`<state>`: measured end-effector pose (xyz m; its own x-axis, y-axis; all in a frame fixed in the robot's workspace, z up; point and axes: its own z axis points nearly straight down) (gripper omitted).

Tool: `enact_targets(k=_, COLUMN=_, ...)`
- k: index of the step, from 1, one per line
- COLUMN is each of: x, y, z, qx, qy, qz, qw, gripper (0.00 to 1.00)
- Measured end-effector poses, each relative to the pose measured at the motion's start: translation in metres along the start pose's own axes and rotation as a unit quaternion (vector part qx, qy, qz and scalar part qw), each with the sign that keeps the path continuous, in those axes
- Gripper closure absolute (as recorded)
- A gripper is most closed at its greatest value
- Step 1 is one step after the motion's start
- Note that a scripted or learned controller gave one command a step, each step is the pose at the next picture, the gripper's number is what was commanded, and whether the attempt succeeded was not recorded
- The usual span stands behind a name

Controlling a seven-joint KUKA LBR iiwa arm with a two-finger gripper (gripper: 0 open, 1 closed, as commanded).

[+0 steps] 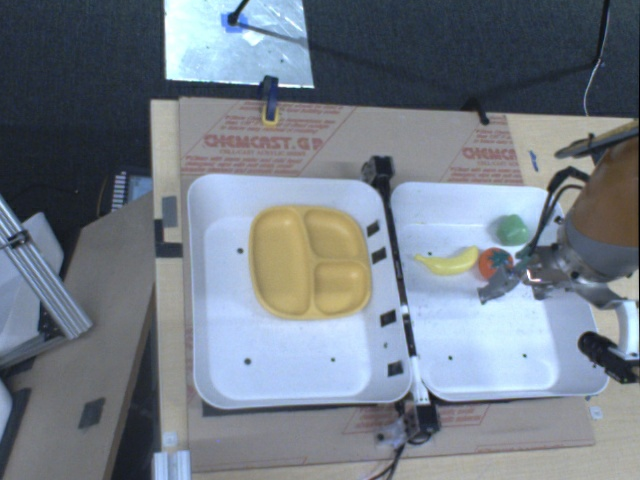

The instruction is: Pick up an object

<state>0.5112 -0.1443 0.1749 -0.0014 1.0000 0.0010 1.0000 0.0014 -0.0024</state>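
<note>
In the right bin (500,368) lie a yellow banana (447,261), a small red-orange round object (493,261) just right of it, and a green round object (512,229) near the far right corner. My gripper (493,290) reaches in from the right and sits low over the bin floor, just below and in front of the red-orange object. Nothing visibly hangs from it. The grey arm with its orange band (610,208) covers the bin's right edge.
The left bin (220,358) holds a yellow divided plate (308,261). A black divider with clips (392,268) runs between the two bins. The front half of the right bin floor is bare white. Brown cardboard (300,138) lies under both bins.
</note>
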Motion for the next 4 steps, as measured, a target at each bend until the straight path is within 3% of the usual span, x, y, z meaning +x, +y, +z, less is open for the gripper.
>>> enact_targets(k=1, x=-0.001, y=0.000, z=0.063, qx=0.000, qy=0.000, qz=0.000, qw=1.0000, gripper=0.00)
enact_targets(k=2, x=0.000, y=0.000, z=0.092, qx=0.000, qy=0.000, qz=0.001, qw=1.0000, gripper=0.00)
enact_targets(k=3, x=-0.001, y=0.001, z=0.080, qx=-0.002, qy=-0.001, qz=0.001, qw=1.0000, gripper=1.00)
enact_targets(k=4, x=-0.006, y=-0.006, z=0.025, qx=-0.003, qy=-0.001, qz=0.002, qw=1.0000, gripper=1.00)
